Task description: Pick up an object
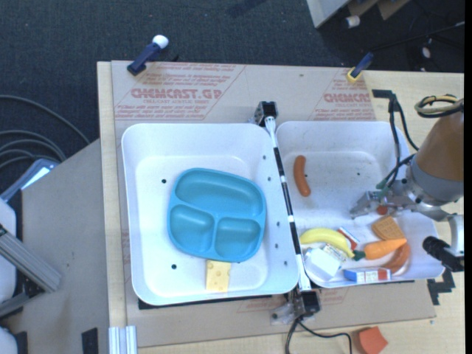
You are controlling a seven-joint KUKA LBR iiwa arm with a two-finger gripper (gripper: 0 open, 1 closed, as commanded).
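Left white bin (140, 198): blue divided plate (216, 214); pale yellow cheese slice (217, 276) below the plate. Right of the plate: red-orange sausage (302, 176), yellow banana (327, 238), orange carrot (384, 248), tan cracker (387, 228).

The arm (441, 164) shows a broad orange band, rounded and smooth, with a grey collar just beneath it toward the jaws. Below the collar sits a darker metal wrist block. The gripper (365, 206) is silvery grey, built of thin angular metal pieces that taper to a point. Black cables run behind the jaws along the orange band, and a yellowish looped cable lies farther behind them.
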